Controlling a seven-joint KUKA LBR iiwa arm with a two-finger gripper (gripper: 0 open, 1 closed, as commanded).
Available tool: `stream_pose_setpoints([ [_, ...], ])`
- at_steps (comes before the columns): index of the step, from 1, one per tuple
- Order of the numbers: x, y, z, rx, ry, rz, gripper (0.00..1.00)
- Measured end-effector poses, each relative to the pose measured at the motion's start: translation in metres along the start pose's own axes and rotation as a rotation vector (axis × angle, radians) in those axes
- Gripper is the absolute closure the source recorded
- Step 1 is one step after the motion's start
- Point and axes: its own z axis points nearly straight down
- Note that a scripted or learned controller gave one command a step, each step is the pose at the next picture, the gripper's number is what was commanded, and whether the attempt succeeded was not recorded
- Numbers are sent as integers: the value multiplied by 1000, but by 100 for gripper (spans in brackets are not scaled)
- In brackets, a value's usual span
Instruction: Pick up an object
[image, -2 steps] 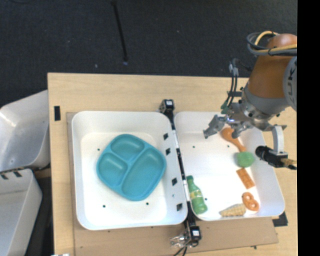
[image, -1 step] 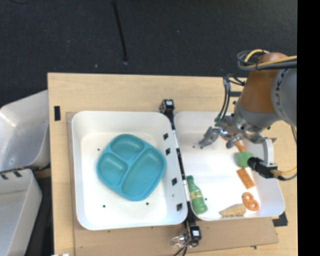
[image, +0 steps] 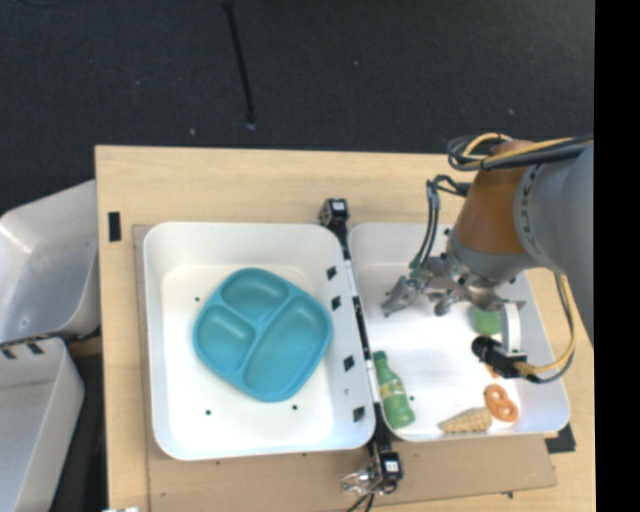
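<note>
Two spread claw (image: 420, 296) fingers, nothing between.

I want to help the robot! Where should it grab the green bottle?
Probably round the middle of the green bottle, coming straight down. It lies flat along the right bin's left wall, so the fingers likely fit best across its narrow body, one each side.

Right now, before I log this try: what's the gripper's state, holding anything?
Gripper: over the right bin; open or shut cannot be told, and nothing visible between its fingers.
</note>
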Motion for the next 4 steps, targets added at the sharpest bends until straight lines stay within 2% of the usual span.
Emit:
stream_pose_setpoints([
  [1, -2, 0, 17, -2, -1, 3, 0],
  [2, -2, 1, 5, -6, 0, 8, 100],
  [4, 3, -6, -93, -9, 1, -6, 100],
])
